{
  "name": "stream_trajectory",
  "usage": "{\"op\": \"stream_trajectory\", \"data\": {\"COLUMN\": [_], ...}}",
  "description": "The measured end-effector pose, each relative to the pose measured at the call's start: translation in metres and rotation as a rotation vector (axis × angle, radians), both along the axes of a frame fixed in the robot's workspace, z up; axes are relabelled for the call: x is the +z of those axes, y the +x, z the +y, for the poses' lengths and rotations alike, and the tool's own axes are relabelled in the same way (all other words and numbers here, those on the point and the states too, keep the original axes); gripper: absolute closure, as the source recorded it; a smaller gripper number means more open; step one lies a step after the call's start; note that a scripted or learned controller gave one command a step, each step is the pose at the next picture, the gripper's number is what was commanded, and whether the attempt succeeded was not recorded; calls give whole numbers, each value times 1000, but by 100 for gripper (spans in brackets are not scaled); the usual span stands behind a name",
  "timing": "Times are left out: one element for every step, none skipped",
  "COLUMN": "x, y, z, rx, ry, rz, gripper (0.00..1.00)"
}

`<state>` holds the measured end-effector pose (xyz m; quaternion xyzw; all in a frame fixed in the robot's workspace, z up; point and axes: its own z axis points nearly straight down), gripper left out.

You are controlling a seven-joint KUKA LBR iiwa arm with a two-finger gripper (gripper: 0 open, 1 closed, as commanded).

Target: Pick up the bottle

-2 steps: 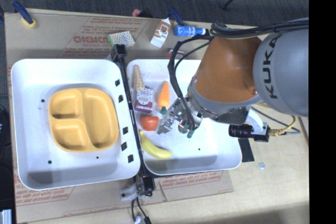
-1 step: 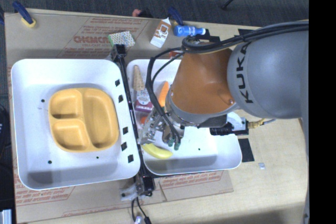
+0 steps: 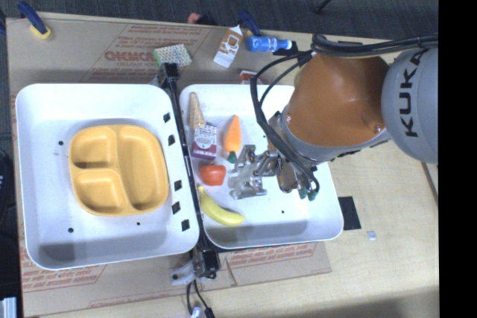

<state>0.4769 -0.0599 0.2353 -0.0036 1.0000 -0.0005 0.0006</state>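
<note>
Blue bottle [image 3: 267, 45] on the bench, well apart from the fingers [image 3: 248, 173]; their state unclear.

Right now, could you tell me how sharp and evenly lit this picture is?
Camera view: lighting is soft and even, with faint shadows along the left bin's lower wall; the gripper looks slightly blurred and cluttered; the small bottle beyond the right bin is tiny but recognisable; no strong glare.

Glossy plastic bins [image 3: 30, 160]; matt yellow plastic tray [image 3: 119, 167]; metal gripper [image 3: 250, 175].
</note>
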Motion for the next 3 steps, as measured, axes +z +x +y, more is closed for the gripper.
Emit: {"op": "stream_trajectory", "data": {"x": [-86,10,-18], "y": [3,10,15], "z": [-32,-68,-145], "rx": [229,182,162], "ry": [1,-1,0], "rz": [4,0,1], "gripper": [100,100,100]}}
